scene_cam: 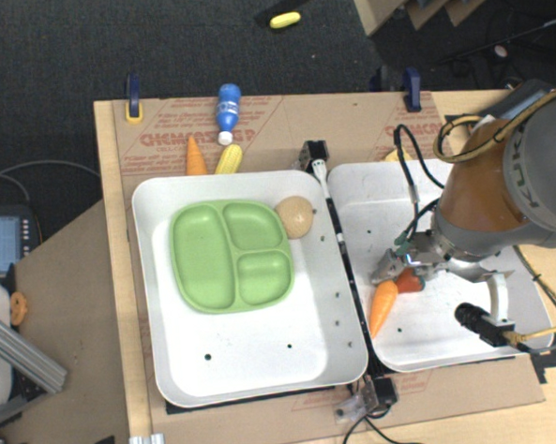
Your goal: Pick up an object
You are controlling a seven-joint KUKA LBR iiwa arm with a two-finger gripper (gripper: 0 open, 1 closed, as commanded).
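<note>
The arm bends down into the right bin, its claw low by that bin's left edge (open or closed, I cannot tell), just above a carrot. Left bin: green tray, tan ball.

The orange carrot lay flat in the right bin, near its left wall, with the thin tip pointing down-left, and a small red object was touching its thick upper end, partly hidden under the arm.
</note>
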